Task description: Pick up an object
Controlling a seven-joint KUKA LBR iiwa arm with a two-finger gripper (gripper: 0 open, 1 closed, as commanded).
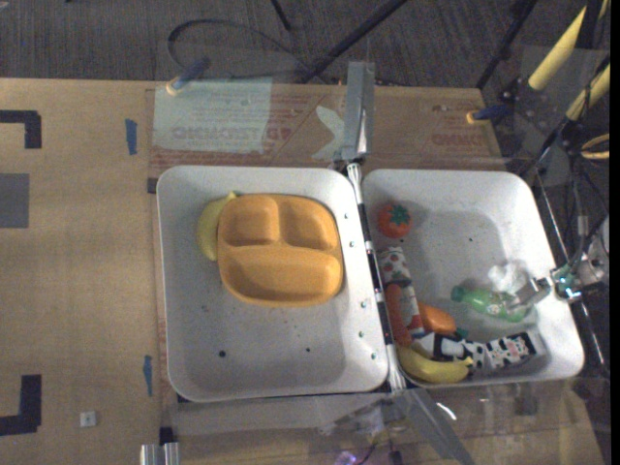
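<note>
Just left of the claw (539,286), green bottle (489,302)

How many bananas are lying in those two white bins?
2. One banana lies in the left bin, partly tucked under the left edge of the orange divided plate. The other banana lies at the near edge of the right bin. More could be hidden under the plate.

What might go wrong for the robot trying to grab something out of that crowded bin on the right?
The banana, the black-and-white toy and the orange piece lie packed together against the right bin's near wall, so a grab could catch two things or slip off. The green bottle lies on its side and may roll away. The tomato sits tight against the divider, leaving little room for the hand.
</note>
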